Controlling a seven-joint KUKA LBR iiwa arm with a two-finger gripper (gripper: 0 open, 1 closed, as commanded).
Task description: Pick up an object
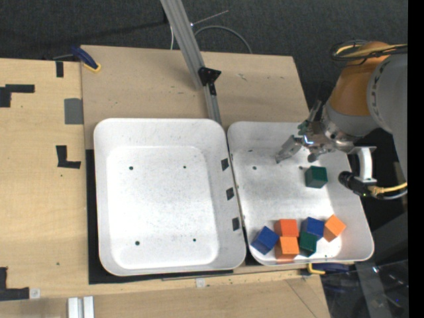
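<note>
1. The gripper [299,152] hangs over the far part of the right bin [265,184], with the grey arm [371,98] coming in from the right.
2. Its two fingers [286,151] look spread apart, and nothing sits between them.
3. A dark green block [317,176] lies alone in the right bin, just beside the gripper on the near side and not touching it.
4. More blocks sit bunched at the near edge of the right bin: a blue block [265,239], two orange blocks [288,236] one behind the other, a second blue block [314,227], a second green block [307,244] and one more orange block [334,226].
5. The left bin [159,197] sits right next to the right bin on the wooden bench [40,177]
</note>
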